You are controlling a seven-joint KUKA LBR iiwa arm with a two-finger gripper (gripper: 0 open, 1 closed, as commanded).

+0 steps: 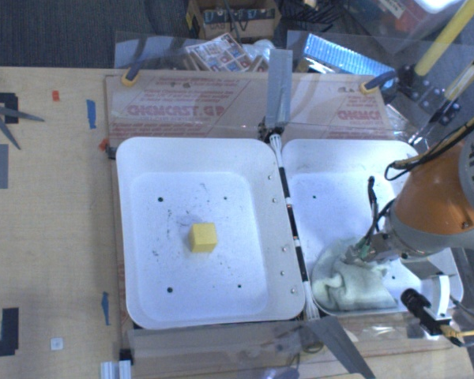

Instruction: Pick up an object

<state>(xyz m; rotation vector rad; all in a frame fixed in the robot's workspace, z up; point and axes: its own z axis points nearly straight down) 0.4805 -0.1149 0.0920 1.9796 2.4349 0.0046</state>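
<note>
The arm (438,200) reaches low into the right bin (332,172), its gripper (366,253) pressed onto a pale crumpled cloth (349,284) in the near corner, apparently mid-grasp; whether the claw is released or clenched cannot be told. A yellow cube (204,237) sits untouched mid-floor in the left bin (142,164), well apart.

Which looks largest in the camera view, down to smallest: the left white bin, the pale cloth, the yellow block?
1. Left white bin, by far the largest.
2. Pale cloth in the right bin; the arm hides part of it.
3. Yellow block, the smallest.
</note>
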